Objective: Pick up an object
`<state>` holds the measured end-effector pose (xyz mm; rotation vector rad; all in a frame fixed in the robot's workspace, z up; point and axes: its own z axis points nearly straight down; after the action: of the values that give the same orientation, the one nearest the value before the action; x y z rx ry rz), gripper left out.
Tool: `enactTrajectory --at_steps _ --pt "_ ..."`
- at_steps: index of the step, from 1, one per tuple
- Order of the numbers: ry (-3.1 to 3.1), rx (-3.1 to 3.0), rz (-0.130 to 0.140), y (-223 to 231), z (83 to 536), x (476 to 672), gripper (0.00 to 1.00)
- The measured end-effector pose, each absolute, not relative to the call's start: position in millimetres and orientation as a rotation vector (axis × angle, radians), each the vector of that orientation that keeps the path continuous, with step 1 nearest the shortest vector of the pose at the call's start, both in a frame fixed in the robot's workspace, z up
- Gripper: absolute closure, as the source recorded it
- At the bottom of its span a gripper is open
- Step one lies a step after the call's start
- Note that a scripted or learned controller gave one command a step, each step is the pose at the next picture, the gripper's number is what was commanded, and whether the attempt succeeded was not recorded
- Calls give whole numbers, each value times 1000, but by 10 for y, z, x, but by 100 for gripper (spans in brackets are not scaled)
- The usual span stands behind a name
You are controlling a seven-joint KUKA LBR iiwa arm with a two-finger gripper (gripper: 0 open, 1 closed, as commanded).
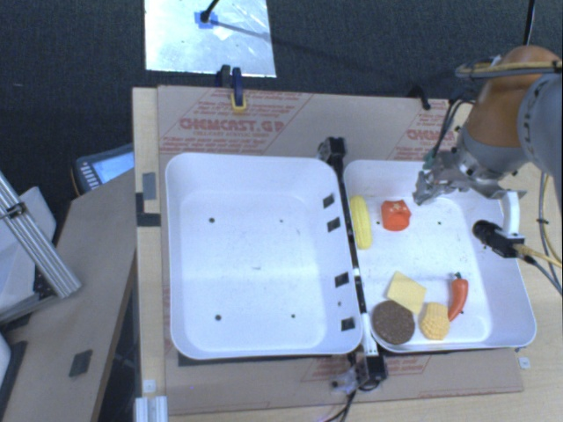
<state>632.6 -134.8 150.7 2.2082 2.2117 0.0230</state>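
White plastic bins sit side by side on my bench. All the toys lie in the right white bin. My grey arm with the orange band reaches in from the right, and its small grey gripper hangs over the far part of that bin.

I cannot tell how the gripper is set; it is too small and blurry from up here. I see nothing held in it.

The closest toy is the little red tomato-like toy. It lies just to the left of the gripper and a bit nearer to me, close by but not touching. It is round and stubby, so I think it has no long side to line up with.

Left of it, against the wall between the bins, lies the long yellow corn cob. Its long side runs from far to near.

Well apart, at the near end of the bin, sit the pale yellow cheese slab, the round brown cookie, the bumpy yellow waffle piece and the thin orange-red chili pepper.

I think the red toy is the easy pick: a small move left and nearer, then down.
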Motion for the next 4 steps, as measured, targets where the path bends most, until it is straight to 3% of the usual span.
enactTrajectory --at_steps 1,2,3,4 --pt "2212 2208 22 -1349 1503 6325 0" --pt "2222 2217 -2 -1028 824 5965 0" --pt "2220 2218 0 -1039 846 5976 0" --pt "2215 2221 1 -1593 851 5930 0"
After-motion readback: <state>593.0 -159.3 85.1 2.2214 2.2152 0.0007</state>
